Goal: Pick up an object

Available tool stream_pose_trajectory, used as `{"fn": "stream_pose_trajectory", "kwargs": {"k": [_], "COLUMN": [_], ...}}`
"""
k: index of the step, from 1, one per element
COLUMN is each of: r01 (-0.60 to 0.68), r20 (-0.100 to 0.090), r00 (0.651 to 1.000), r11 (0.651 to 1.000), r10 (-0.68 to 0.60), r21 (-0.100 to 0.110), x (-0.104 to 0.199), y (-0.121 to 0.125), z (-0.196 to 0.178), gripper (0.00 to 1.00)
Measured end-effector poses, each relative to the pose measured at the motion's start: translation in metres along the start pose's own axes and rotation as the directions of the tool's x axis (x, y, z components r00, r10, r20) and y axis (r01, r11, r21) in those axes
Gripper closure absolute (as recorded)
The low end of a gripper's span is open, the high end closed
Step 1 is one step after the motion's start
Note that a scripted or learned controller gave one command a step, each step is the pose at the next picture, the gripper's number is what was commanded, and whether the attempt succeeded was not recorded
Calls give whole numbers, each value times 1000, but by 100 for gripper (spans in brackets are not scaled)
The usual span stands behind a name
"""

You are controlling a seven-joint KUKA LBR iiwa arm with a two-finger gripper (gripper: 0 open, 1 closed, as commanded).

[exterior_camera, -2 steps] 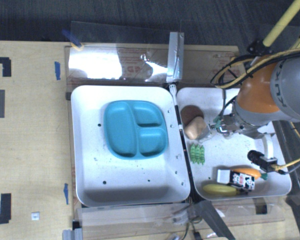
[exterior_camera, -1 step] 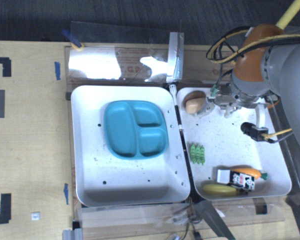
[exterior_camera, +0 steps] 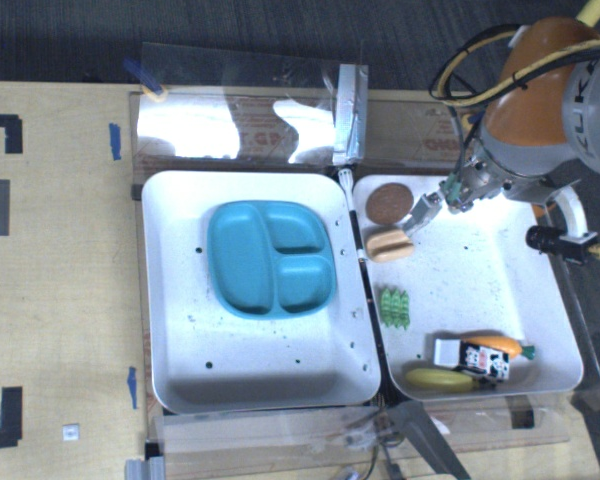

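Across the middle of the frame, a pale wooden desk [exterior_camera: 60,298] is seen carrying two shallow white bins side by side. In the left bin [exterior_camera: 170,368], a blue divided plate [exterior_camera: 272,256] is laid flat near the centre. The right bin [exterior_camera: 500,288] holds the smaller things: a brown round patty [exterior_camera: 389,204] and a tan bun [exterior_camera: 390,245] in its upper left corner, a green toy piece [exterior_camera: 395,307] lower along its left wall, and along its lower edge a yellow banana [exterior_camera: 440,379], a small black-and-white carton [exterior_camera: 472,358] and an orange carrot [exterior_camera: 508,346] bunched together.

The grey arm [exterior_camera: 540,108] with its orange band is brought in from the upper right of the frame, and the end effector [exterior_camera: 425,211] is held low over the upper left of the right bin. How far it is opened cannot be told, and nothing is seen gripped in it.

The task is judged to be unfinished: no object is lifted, and every item rests on a bin floor. The patty and the bun are the nearest candidates, just beside the end effector's tip, to its left; whether either is touched cannot be made out. A grasp and a lift are left to be done.
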State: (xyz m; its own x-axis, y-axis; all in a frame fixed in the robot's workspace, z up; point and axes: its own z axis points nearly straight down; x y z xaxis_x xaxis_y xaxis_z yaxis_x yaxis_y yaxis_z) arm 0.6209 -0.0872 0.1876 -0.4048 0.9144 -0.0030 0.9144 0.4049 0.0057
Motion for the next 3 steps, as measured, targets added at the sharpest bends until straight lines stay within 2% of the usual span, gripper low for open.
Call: {"fn": "stream_pose_trajectory", "kwargs": {"k": [1, 2, 3], "r01": [-11, 127, 15], "r20": [-2, -2, -11], "r00": [1000, 992, 1000], "r11": [1000, 992, 1000], "r10": [11, -127, -14], "r21": [2, 3, 14], "x": [5, 11, -30], "y": [53, 56, 34], "z": [3, 2, 102], "gripper": [0, 0, 0]}}
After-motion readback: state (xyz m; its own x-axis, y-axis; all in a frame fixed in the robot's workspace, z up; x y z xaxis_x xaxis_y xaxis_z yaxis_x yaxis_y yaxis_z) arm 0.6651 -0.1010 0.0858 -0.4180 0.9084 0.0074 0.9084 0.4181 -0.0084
